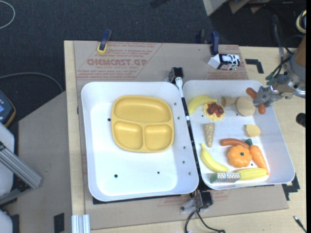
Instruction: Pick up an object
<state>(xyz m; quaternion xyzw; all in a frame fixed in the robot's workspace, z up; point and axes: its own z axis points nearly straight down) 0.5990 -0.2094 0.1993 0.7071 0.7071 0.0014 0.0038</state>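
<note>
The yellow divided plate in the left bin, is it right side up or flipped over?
Right side up. The yellow divided plate lies flat in the left bin, its three hollow compartments facing upward.

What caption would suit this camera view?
Gripper reaches over a right bin of toy food; yellow tray sits left.

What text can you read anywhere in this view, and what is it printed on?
"CHEMCAST GP": red print on the brown protective sheet covering the bench behind the left bin.
Smaller red lines above and below that word: too blurred to read.
Black-and-white tag behind the right bin: pattern, nothing legible.
No text seen on the yellow tray or the toy food.
</note>
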